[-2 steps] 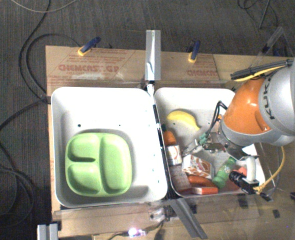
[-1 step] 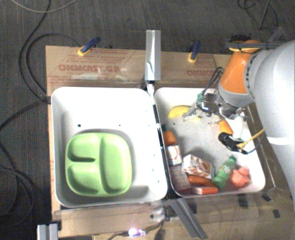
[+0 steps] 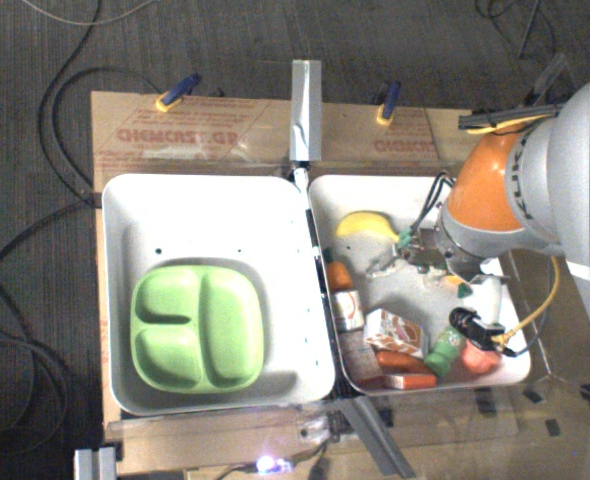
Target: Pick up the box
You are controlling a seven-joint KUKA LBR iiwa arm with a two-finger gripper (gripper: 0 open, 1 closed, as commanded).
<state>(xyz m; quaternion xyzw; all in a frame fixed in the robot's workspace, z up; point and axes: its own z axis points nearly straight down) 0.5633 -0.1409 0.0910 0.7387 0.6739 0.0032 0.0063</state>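
Resting on clamped cardboard (image 3: pixel 175 133) over dark cabled carpet (image 3: pixel 35 268), two white bins (image 3: pixel 115 218); fingers' (image 3: pixel 415 253) opening indiscernible.

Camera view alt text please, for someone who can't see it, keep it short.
A grey robot arm with an orange band reaches from the right over the right white bin, which holds a small box, a yellow item and other clutter. The left white bin holds a green divided plate.
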